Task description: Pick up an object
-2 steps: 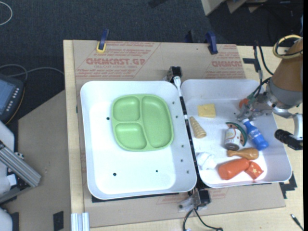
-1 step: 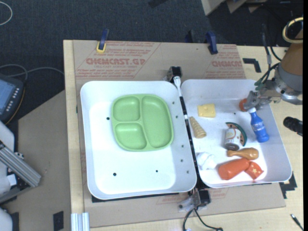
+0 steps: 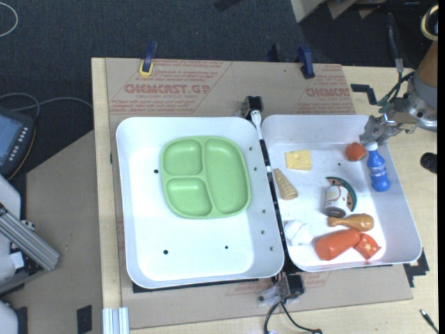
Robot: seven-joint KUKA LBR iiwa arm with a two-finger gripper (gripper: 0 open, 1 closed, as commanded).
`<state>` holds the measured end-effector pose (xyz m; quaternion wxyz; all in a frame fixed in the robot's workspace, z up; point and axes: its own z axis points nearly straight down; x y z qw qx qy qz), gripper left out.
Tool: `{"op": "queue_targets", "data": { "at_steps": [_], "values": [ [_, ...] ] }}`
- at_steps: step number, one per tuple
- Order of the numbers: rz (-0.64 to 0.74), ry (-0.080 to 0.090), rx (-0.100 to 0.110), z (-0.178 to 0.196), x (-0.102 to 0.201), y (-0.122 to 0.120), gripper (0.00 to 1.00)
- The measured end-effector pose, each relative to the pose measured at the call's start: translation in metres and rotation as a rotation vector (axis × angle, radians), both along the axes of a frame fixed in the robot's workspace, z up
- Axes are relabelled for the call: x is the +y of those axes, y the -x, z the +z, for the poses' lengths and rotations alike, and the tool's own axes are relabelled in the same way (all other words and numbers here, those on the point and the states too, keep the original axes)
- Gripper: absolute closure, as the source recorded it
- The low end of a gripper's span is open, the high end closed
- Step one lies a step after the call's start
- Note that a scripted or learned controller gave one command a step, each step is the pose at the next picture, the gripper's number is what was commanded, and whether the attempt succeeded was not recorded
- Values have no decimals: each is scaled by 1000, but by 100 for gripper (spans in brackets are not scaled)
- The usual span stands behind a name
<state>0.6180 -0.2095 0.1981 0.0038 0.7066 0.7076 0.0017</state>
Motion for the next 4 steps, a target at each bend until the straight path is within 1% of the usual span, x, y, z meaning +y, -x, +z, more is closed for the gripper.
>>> {"op": "queue_targets", "data": {
  "at_steps": [1,2,4],
  "values": [
    [-1,0,2,29,0,-1,100],
    [2,-5,12,29,50,34,100],
    [4,-6,10,43,149,75,100]
  ]
}}
